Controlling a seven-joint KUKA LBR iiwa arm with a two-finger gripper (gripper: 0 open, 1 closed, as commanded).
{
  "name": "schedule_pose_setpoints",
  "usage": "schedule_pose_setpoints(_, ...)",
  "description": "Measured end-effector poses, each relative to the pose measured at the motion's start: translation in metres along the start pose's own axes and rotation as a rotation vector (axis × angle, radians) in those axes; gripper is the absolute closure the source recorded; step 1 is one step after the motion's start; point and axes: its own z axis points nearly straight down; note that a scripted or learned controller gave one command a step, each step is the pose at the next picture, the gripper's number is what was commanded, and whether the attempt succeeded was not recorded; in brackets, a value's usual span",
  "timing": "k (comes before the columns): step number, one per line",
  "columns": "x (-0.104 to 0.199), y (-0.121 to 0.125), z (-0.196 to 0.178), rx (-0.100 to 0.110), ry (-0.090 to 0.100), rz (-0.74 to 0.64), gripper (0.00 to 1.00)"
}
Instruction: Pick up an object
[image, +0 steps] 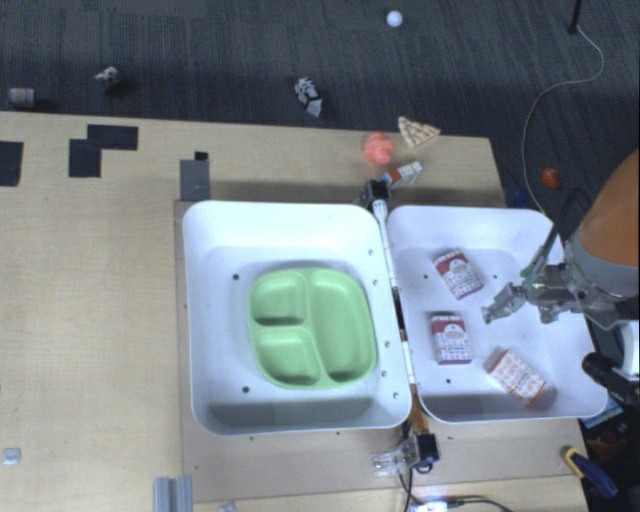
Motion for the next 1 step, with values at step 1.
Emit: schedule_pose_setpoints(1, 0.0349, -0.0201, 0.0885, -0.012, -0.003, 0.003, 0.0)
